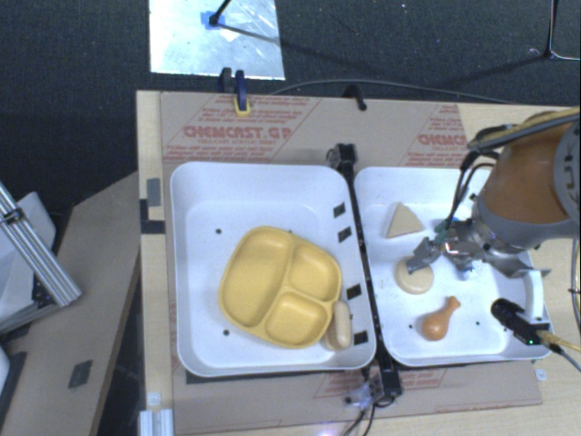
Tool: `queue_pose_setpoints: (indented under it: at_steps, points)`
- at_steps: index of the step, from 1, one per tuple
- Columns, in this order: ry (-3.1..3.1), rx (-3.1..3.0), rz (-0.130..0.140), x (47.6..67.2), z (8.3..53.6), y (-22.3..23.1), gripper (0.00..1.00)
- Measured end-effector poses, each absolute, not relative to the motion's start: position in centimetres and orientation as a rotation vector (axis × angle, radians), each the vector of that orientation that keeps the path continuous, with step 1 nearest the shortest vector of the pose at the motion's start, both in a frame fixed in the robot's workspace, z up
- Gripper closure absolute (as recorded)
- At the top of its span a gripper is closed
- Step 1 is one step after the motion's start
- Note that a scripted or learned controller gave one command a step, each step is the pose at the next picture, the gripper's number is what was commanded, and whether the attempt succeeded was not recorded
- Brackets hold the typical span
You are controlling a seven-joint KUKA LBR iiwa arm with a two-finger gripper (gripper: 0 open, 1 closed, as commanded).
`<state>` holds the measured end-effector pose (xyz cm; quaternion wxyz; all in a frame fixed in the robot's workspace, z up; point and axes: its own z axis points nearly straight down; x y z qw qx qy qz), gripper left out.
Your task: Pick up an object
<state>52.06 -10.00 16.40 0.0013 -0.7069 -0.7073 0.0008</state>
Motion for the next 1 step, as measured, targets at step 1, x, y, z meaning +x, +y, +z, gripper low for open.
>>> queue_pose_setpoints:
  at_steps: [1]
  points:
    - [-2.220,-2.217,0.003,51.18,10.53,-9.74,0.00]
